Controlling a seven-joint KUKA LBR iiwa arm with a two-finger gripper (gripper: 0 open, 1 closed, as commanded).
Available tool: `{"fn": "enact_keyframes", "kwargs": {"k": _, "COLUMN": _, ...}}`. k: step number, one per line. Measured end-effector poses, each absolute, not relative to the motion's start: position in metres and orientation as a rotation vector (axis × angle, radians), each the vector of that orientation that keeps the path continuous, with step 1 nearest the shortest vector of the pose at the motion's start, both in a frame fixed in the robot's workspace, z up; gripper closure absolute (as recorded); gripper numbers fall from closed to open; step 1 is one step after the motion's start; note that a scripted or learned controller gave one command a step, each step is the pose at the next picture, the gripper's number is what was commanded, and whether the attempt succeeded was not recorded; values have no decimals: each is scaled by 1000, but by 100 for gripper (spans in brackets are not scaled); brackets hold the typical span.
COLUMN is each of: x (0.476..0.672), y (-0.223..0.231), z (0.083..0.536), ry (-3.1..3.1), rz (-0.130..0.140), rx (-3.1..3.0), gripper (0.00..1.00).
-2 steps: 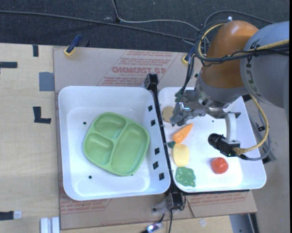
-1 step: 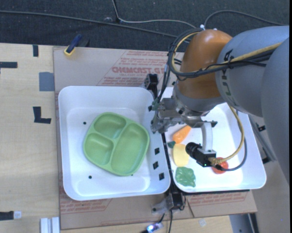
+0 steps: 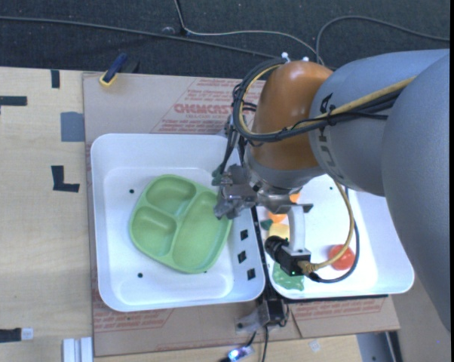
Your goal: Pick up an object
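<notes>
A green divided plate [image 3: 178, 224] lies in the left bin [image 3: 110, 202], tilted toward its right wall. The arm reaches in from the right and its gripper [image 3: 228, 202] hangs over the plate's right edge, close to the divide between the bins. The wrist and cables hide most of the right bin [image 3: 381, 266]. Peeking out there are a small red-orange round object [image 3: 342, 257], a green item [image 3: 286, 280] at the bin's front left, and a bit of orange and green [image 3: 275, 219] beneath the wrist.
Both bins rest on a cardboard sheet [image 3: 182, 104] on a wooden bench. A blue and yellow clip [image 3: 112, 69] lies at the cardboard's far left corner. Black cables loop around the wrist [image 3: 287, 138] and trail across the dark floor behind.
</notes>
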State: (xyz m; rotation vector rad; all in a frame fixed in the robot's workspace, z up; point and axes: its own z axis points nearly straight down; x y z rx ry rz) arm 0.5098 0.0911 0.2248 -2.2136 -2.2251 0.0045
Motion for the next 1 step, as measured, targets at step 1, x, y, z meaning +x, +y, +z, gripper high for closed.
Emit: {"fn": "enact_keyframes", "kwargs": {"k": 1, "x": 511, "y": 89, "z": 225, "ry": -2223, "rz": 4, "rx": -2218, "gripper": 0}}
